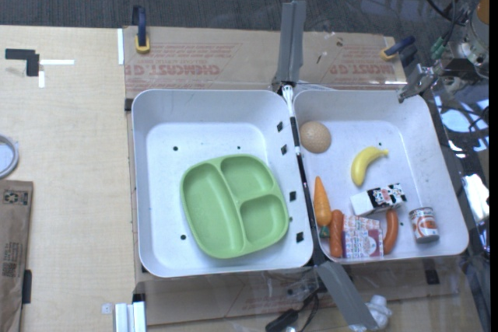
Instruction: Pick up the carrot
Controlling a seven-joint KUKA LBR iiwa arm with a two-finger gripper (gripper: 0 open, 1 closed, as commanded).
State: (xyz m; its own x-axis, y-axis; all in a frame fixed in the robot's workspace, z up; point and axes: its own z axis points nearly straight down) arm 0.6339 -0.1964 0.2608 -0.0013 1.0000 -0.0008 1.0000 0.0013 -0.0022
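Two white bins side by side on my bench, so going left to right. Left bin (156, 167) has just a green divided plate (235, 205) in it, three compartments, sitting toward the near right part of the bin, with a fair bit of bare white floor around it on the left and far sides.

Right bin (412, 128) is where everything's crowded. Against its left wall is the carrot (321, 200), lying lengthwise with the thin end pointing away from the camera, pretty much touching the divider between the bins. Just beyond it, in the far-left corner, is a brownish egg-shaped ball (315, 136). At the carrot's near end there's a red-orange thing (336, 233) right beside it, then a small printed packet (362, 237) and what looks like a hot dog (391, 232) tucked behind that. A little black-and-white carton (377, 198) lies just past the packet, a banana (367, 163) is out in the middle, and a small can (424, 225) stands near the right wall.

Open room: the far-right part of that bin is bare floor; the near edge is packed.

My gripper (412, 85) is up by the bin's far-right corner, well apart from the carrot, nothing in it. Can't tell if it's spread or closed.
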